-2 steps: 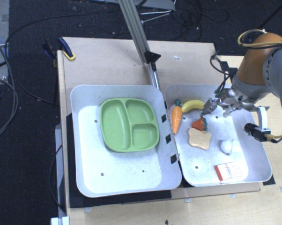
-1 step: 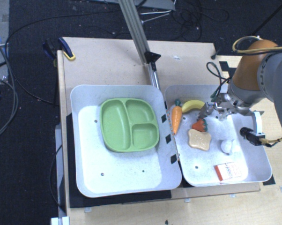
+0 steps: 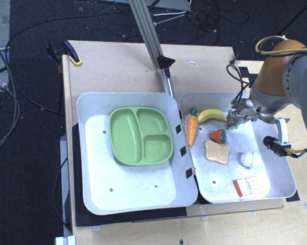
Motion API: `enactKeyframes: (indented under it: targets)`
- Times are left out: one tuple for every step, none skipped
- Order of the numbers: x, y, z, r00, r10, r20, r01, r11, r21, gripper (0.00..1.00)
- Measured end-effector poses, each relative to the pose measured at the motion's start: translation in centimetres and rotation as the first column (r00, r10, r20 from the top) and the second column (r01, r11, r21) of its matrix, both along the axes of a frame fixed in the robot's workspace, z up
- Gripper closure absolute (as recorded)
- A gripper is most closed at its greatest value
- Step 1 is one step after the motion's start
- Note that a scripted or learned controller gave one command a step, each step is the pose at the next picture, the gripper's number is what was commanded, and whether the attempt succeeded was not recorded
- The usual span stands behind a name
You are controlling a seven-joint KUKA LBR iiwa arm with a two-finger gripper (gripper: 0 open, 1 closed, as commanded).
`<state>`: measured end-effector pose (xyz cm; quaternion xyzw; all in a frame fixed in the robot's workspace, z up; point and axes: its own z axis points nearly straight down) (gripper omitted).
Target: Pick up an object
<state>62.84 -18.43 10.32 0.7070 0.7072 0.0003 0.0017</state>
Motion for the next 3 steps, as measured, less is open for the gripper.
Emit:
enactKeyframes:
  targets:
    - [1.1,-0.1,5.1,1.0,0.002,0.003,-0.002,1.0,0.0,1.0]
    - [1.7,-1.0,10.8,1.0,0.002,0.005,-0.002,1.0,-0.001,1.0]
    - [1.8,-0.9,12.1,1.0,0.002,0.001,-0.002,1.0,0.001,1.0]
